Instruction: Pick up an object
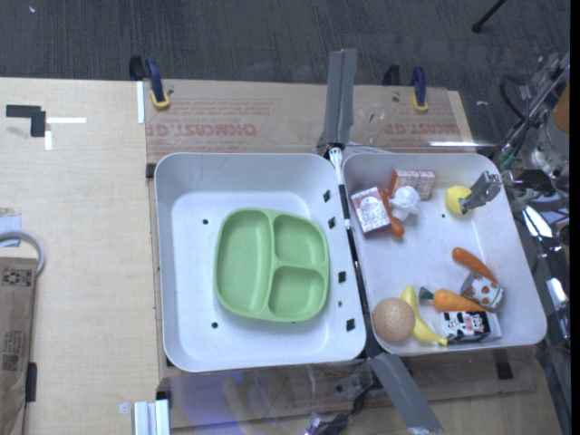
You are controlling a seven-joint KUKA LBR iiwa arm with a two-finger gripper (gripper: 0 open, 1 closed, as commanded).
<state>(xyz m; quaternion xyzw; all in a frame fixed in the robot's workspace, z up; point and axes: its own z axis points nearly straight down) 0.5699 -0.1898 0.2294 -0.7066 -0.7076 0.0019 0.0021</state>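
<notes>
My gripper reaches in from the right and hangs low over the upper right part of the right bin. It sits right against the right side of a small yellow ball. The view does not show whether it has hold of the ball. Further left in that bin lie a red-and-white carton, a pink box and a white toy. Toward the front lie an orange carrot, a small can, a second carrot, a banana, a tan ball and a black-and-white carton.
The left bin holds a green divided plate. A grey divider bar rises between the bins at the back. Blue clamps hold cardboard behind them. Cables and arm parts crowd the right edge.
</notes>
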